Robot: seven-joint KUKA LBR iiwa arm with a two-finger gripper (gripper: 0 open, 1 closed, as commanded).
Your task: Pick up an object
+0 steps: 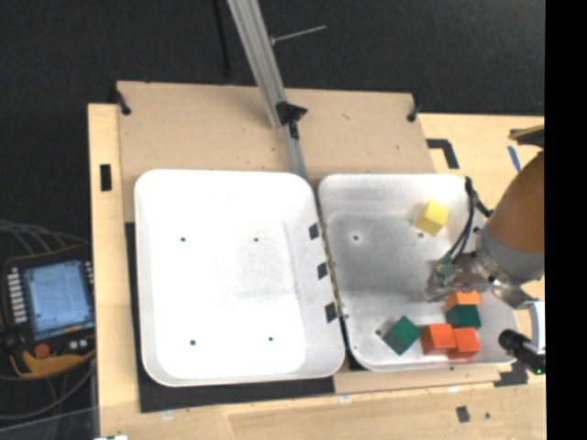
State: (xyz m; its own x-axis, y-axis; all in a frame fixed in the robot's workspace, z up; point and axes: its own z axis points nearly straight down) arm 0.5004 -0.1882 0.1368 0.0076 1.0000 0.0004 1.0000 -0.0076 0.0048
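Note:
The right bin (367,246) holds a yellow block (432,216) near its back and a cluster near the front right: a green block (400,335), two orange blocks (438,338) (465,341), a dark green block (465,317) and a small orange block (467,298). My gripper (449,282) hangs low over the right side of this bin, just above the small orange block and left of the arm's grey wrist (514,255). Nothing shows between its fingers.
The left bin (225,273) lies beside the right one, joined by small clips (323,269). A slanted metal post (261,53) rises behind the bins. A tablet-like pendant (50,301) sits off the bench at the left.

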